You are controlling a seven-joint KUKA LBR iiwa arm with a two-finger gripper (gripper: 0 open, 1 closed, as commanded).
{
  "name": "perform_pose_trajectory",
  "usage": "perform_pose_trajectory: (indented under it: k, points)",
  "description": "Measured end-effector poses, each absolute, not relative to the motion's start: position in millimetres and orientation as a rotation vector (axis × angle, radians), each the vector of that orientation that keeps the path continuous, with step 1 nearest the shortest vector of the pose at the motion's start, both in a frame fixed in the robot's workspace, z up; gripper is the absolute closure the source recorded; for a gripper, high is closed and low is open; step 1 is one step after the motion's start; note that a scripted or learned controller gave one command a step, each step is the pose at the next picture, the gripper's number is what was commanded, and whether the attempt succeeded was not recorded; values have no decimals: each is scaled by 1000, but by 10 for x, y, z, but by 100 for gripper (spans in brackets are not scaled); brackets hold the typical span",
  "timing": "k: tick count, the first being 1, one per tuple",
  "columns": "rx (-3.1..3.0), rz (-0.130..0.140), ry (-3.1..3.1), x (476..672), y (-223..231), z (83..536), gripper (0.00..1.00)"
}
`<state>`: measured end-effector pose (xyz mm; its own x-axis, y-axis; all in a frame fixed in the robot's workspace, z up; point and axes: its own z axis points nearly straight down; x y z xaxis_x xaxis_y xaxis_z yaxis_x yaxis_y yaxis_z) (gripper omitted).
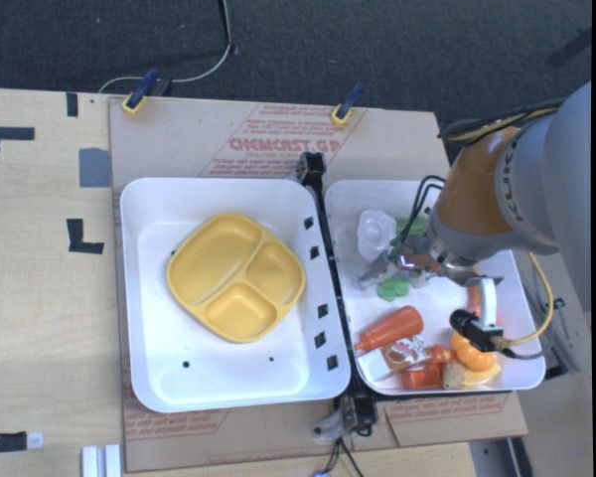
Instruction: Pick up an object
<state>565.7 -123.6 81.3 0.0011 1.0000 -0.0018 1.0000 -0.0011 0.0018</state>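
While tool (395,262) hovers, grip state unclear, small green lumpy object (391,288) lies just below.

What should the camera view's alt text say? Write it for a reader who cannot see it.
A grey robot arm reaches from the right into the right bin, its claw low over a green piece near a clear cup, an orange carrot and other small toys. The left bin holds a yellow divided plate.
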Motion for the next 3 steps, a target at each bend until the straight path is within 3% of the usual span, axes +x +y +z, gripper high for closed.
perform_pose_trajectory:
  k: [1,2,3]
  points:
    - [2209,15,2204,4869,-1008,882,0]
    - [2211,8,2221,5959,-1002,856,0]
    - [2224,-1,2218,4875,-1032,859,0]
